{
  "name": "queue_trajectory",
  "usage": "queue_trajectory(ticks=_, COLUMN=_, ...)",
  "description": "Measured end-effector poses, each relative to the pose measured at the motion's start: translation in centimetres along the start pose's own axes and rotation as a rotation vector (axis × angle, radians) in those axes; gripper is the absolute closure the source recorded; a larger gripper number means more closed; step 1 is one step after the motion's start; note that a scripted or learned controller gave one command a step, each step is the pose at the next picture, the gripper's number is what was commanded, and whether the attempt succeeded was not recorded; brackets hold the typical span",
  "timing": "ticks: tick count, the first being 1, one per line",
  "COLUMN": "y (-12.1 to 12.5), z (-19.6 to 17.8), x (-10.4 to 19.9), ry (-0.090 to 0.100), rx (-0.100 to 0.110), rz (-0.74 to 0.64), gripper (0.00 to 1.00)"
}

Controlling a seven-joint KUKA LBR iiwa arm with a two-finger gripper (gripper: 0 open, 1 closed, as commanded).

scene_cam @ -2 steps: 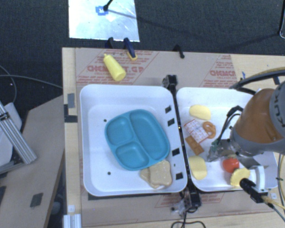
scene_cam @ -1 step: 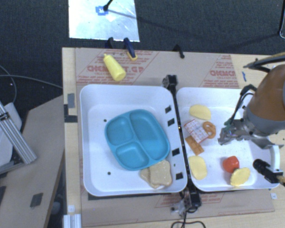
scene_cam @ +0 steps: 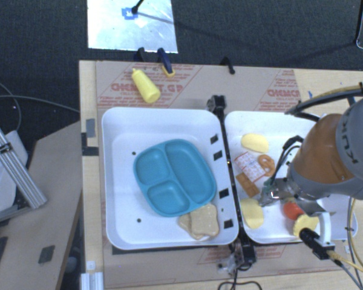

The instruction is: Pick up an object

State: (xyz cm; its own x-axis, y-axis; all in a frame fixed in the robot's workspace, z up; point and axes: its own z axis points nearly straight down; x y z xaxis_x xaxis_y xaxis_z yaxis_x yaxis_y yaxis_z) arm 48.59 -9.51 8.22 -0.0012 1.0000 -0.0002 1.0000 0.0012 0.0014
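The claw [scene_cam: 271, 193], its grip state impossible to tell, is hanging low in the right bin [scene_cam: 278, 118], seemingly lining up on the waffle piece [scene_cam: 248, 185].

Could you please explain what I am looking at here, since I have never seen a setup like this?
This is one camera looking down at a slant on a bench with two white bins. The grey and orange shape at right is a robot arm; its gripper reaches into the right bin, though I cannot tell if it holds anything. That bin holds toy food: a yellow piece, a pretzel, a red piece and more. The left bin holds a blue divided plate and a bread slice. A yellow bottle lies on the bench behind.
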Motion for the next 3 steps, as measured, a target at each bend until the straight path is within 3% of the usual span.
queue_trajectory(ticks=1, y=3.7, z=-6.8, x=-2.2, ry=-0.003, rx=-0.008, rz=-0.003, gripper=1.00)
queue_trajectory(ticks=2, y=0.0, z=0.0, x=0.7, ry=0.000, rx=0.001, rz=0.000, gripper=1.00)
queue_trajectory(ticks=3, y=7.6, z=-10.9, x=5.2, ry=0.000, rx=-0.015, rz=-0.011, gripper=1.00)
